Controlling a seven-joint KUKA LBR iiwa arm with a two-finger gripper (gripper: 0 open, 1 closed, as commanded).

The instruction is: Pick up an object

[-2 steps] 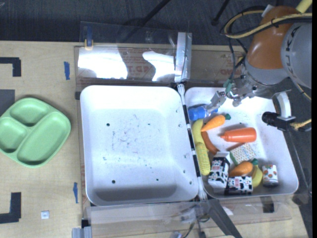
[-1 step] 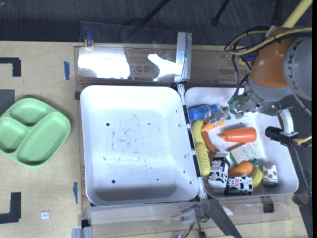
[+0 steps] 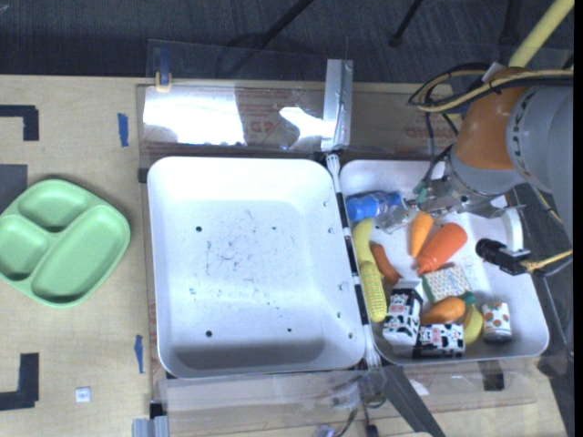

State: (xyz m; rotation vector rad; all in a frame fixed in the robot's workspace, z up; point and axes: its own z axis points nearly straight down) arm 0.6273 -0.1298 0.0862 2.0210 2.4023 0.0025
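Note:
The right bin (image 3: 528,335) holds a pile of toy food. A blue bottle (image 3: 368,206) lies at its back left, with a yellow corn cob (image 3: 368,276) along the left wall. Two orange carrots (image 3: 421,232) (image 3: 443,245) lie in the middle, and a smaller orange piece (image 3: 383,263) is beside the corn. Near the front are two cow-patterned cartons (image 3: 401,313) (image 3: 442,336), a checked cracker (image 3: 447,283) and a small box (image 3: 496,320). My gripper (image 3: 430,198) hangs over the bin's back, just above the carrots' upper ends, beside the blue bottle. Nothing is visibly held.
The left bin (image 3: 182,189) stands beside the right one, sharing a middle wall. A green divided plate (image 3: 60,240) rests on the bench at far left. A clear plastic sheet (image 3: 237,116) lies behind the left bin. Cables loop around the wrist (image 3: 483,139).

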